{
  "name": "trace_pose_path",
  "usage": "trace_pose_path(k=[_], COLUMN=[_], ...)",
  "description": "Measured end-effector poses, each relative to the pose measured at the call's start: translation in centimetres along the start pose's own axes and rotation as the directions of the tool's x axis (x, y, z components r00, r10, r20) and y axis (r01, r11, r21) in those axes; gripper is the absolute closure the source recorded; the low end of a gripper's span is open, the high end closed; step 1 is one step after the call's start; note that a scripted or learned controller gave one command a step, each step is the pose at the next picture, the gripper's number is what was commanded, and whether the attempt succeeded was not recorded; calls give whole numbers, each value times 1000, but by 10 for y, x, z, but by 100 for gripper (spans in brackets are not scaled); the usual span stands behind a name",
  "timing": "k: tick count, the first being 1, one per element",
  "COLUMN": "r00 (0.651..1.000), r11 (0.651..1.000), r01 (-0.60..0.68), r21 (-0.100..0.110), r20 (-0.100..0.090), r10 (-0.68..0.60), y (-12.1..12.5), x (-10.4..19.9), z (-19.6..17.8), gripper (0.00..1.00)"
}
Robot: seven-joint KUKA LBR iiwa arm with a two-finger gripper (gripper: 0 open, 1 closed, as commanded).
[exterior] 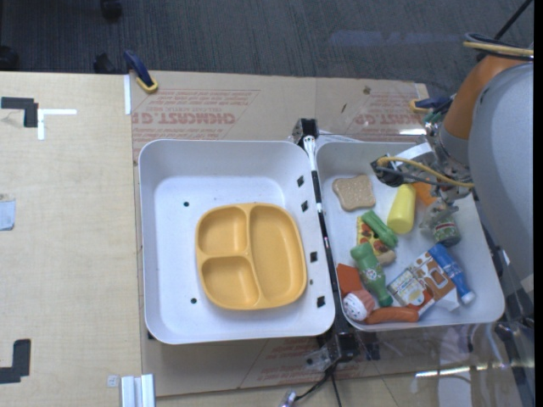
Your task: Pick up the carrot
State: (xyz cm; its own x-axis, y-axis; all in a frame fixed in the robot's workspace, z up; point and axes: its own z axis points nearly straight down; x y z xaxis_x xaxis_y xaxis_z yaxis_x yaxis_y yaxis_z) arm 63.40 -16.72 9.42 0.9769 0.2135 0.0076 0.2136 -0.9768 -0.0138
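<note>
1. Carrot (393,315): orange, lying flat along the near wall of the right bin (488,308), its tip touching a red-and-white ball (355,305).
2. Crowded: a green bottle (372,271) and a snack packet (416,284) lie just behind it.
3. Gripper (437,195) hangs over the far part of the bin, near a yellow piece (401,209); whether it is open or closed, cannot tell.
4. Judgement: come straight down over the carrot's middle, closing across its width, clear of the wall.

Even, bright overhead light, soft shadows inside the white bins (153,253). Mild glare on bin walls. Slightly soft focus overall; arm (509,134) at right edge blurry.
</note>
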Motion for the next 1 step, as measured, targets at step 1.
trace_pose_path(k=[1], r00=[1000], r11=[1000], r01=[-9], r21=[-5], r20=[10], r10=[9], y=[-13], x=[-47], z=[3], gripper=[0])
